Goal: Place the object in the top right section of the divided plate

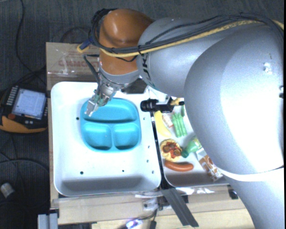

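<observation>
A blue divided plate (pixel 118 114) lies in the left white bin (pixel 71 171), with one wide section at the far side and two small sections at the near side. My gripper (pixel 92 107) hangs low over the plate's far left rim, below the orange wrist band (pixel 121 30). Something small and greenish shows at its tip, too small to tell what it is. The grey arm covers much of the right side of the view.
The right bin (pixel 190 182) holds several toy foods: a yellow piece (pixel 158 124), a green piece (pixel 179 124), a pizza slice (pixel 171 149), a hot dog (pixel 178 166) and a green bottle (pixel 192 146). A handheld device (pixel 24 108) lies on the floor at left.
</observation>
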{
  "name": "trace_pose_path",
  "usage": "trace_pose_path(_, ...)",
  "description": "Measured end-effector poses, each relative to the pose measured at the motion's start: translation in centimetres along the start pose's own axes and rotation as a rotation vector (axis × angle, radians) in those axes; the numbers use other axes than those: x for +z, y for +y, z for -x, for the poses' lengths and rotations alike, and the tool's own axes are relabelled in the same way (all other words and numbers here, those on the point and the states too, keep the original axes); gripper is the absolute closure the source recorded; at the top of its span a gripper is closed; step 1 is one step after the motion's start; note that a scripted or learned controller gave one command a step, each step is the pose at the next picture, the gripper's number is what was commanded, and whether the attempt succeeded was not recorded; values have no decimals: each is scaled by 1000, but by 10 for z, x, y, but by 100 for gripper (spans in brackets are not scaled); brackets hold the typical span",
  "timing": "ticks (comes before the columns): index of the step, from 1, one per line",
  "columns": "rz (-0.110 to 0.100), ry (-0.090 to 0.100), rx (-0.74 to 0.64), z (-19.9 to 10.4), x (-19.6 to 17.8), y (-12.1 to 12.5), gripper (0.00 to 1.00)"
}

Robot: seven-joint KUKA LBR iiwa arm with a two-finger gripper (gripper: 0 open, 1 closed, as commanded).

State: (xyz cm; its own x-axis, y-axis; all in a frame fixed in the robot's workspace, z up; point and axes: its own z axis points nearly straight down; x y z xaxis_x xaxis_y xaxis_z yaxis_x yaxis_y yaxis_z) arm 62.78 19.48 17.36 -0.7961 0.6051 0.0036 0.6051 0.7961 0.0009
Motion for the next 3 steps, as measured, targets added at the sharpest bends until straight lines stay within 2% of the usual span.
trace_pose_path(1,0,0,0,0,0,0,0)
trace_pose_path(2,-1,-6,-122,-11,-83,33,0)
trace_pose_path(3,-1,-6,-122,-10,-92,33,100)
